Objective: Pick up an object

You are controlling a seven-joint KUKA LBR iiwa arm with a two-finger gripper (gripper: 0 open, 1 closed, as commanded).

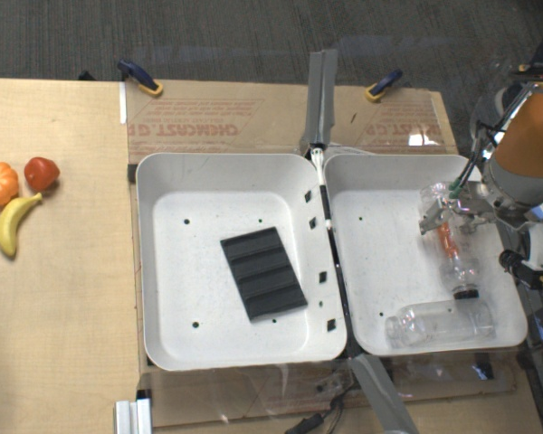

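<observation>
My arm [525,143] comes in from the bench's right edge — the orange band and the grey wrist below it sit near the back right corner of the right-hand bin. The hand [445,213] hangs low over the right half of that bin, pointing down and leftward — I can't make out its fingers.

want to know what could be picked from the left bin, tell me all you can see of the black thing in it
The black block is a flat, dark rectangular slab, matte, with ridges across it that split its top into about four bands. It lies flat on the floor of the left bin, near the middle, turned at a slant so its long side runs from upper left to lower right. It touches only the bin floor. The gripper is over the right bin, well away from it.
</observation>
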